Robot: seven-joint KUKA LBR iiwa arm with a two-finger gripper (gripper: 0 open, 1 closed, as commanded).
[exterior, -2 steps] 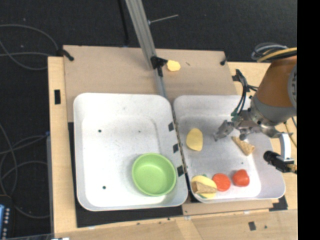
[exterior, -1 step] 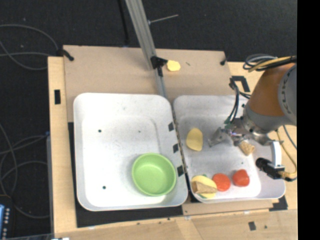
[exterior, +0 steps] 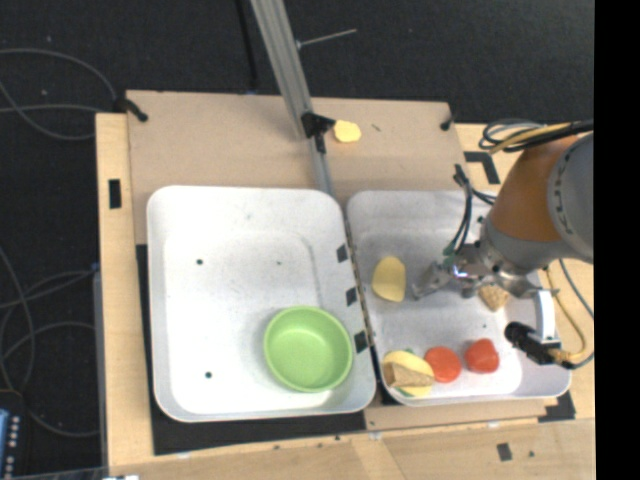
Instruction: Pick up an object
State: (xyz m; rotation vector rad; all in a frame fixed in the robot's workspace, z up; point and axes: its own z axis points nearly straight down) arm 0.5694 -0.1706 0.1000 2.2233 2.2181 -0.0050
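Reaching in over the right bin [exterior: 400, 213], the hand [exterior: 432, 282] is hanging just beside a yellow piece [exterior: 390, 279]; whether it is spread or pressed together cannot be told. Two red items [exterior: 463, 360] are lying near that bin's front wall, and a green bowl [exterior: 308, 348] is sitting in the left bin [exterior: 215, 243]. Both bins are resting on a tan counter [exterior: 390, 128] above dark carpet [exterior: 60, 48] strewn with cables.

Counting what lies on my counter and in its bins

Two white bins sit side by side: the left bin [exterior: 180, 268] and the right bin [exterior: 400, 223]. The left one carries one green bowl [exterior: 307, 348]. In the right one I count two red pieces, one rounder [exterior: 443, 364] and one blockier [exterior: 482, 356], one yellow piece [exterior: 390, 279] alone mid-bin, one yellow-and-tan item [exterior: 408, 373] at the near edge, and one small tan bit [exterior: 492, 296]. One more small yellow piece [exterior: 346, 131] lies behind the bins.
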